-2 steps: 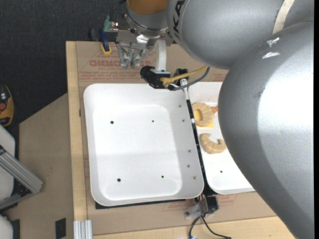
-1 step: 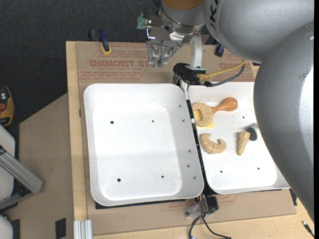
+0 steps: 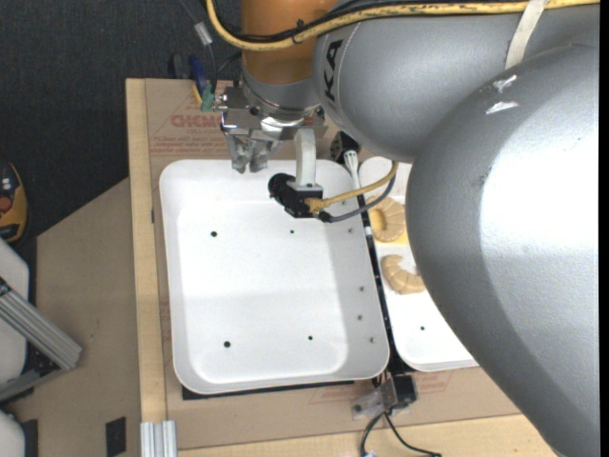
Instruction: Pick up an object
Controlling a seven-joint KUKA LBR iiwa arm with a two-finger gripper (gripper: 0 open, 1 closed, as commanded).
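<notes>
Nearest the camera, along the front of the bench point(image 3: 152, 350), the left bin point(image 3: 190, 374) and the right bin point(image 3: 433, 355) sit side by side, their inner rims almost touching. Much of the right bin is covered by the arm point(image 3: 495, 208), which reaches across from the right. Two tan pieces lie in that bin close to its left wall: a curved one point(image 3: 405, 276) nearer the front and a second one point(image 3: 390, 221) just behind it, partly hidden by the arm. These are the likely things to pick. Farther back, a black plug point(image 3: 288, 194) on a yellow cable hangs over the back of the left bin. At the far end, the gripper point(image 3: 249, 158) hangs over the far rim of the left bin, well apart from both tan pieces. From this angle it is not possible to tell how far open it is, or whether it has hold of anything. The task looks to be at its approach step, with no pick made. The next move probably calls for a shift right over the divide into the right bin, then a descent onto one tan piece, clear of the bin wall beside it.
</notes>
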